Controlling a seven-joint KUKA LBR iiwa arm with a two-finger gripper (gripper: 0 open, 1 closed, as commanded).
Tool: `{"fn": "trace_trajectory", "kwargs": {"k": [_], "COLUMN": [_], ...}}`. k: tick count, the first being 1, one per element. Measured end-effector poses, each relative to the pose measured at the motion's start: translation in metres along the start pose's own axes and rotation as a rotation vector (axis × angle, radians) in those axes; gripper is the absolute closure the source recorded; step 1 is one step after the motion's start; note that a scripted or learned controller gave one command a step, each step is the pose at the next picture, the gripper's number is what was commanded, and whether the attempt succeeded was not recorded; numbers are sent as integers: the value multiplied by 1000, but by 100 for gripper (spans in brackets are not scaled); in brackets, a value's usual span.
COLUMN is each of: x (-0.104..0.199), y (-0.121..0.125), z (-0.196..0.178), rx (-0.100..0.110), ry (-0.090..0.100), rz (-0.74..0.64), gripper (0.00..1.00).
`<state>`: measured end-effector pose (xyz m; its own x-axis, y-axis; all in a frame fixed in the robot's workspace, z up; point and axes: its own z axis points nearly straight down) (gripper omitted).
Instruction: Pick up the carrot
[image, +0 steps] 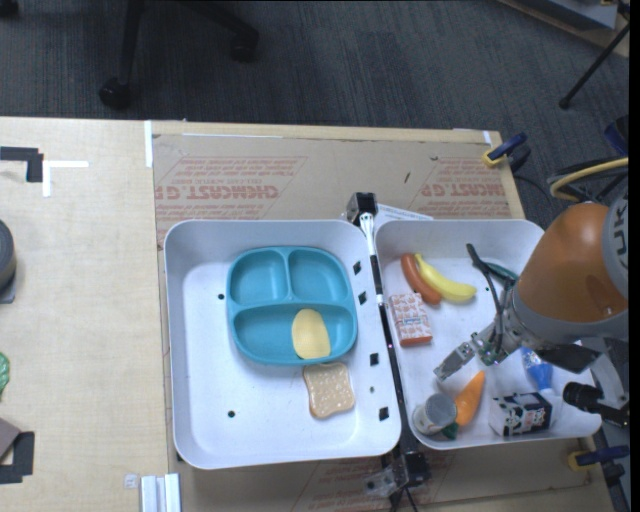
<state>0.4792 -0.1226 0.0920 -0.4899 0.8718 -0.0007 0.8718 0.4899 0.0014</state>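
- A robotics lab or test room, not a home or kitchen: the grey KUKA arm (575, 275) with its orange band reaches over a staged workbench (80, 300).
- Two shallow white bins (185, 400) sit on flattened printed cardboard (300, 180), held by clamps (505, 150).
- The bins hold plastic toy food: a blue divided plate (265, 290), a toast slice (329, 389), a banana (445, 283).
- Grey office carpet (350, 60), a rolling chair base (170, 50) and loose cables (585, 175) surround the bench.
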Motion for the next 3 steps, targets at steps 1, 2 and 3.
{"fn": "trace_trajectory", "kwargs": {"k": [1, 2, 3], "x": [6, 4, 4], "y": [4, 7, 7], "z": [0, -10, -10], "rx": [-2, -7, -6], "ry": [-2, -7, -7], "rz": [-311, -305, -305], "gripper": [0, 100, 0]}}
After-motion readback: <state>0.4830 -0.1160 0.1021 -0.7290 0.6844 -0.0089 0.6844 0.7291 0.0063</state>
